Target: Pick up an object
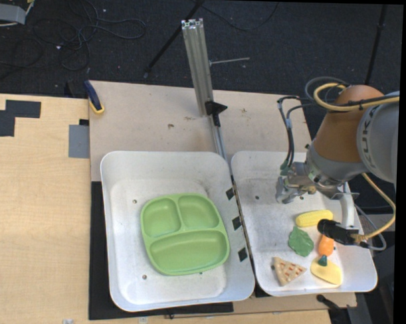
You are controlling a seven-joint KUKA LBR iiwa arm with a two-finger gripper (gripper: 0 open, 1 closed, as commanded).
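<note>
My gripper (291, 194) hangs over the upper part of the right bin (259, 173), open, with nothing between its fingers. Just below and to its right lies a yellow banana-shaped toy (313, 218). Further toward the front sit a green leafy toy (300, 242), an orange carrot piece (326, 246), a pizza slice (288, 270) and a yellow cheese wedge (327, 273). The gripper touches none of them.
The left bin (115, 188) holds a green divided plate (185, 232). A metal post (199, 68) rises behind the bins. The arm's grey body and orange band (340, 133) overhang the right bin's far right side, with cables and a black fitting (337, 230) next to the carrot.
</note>
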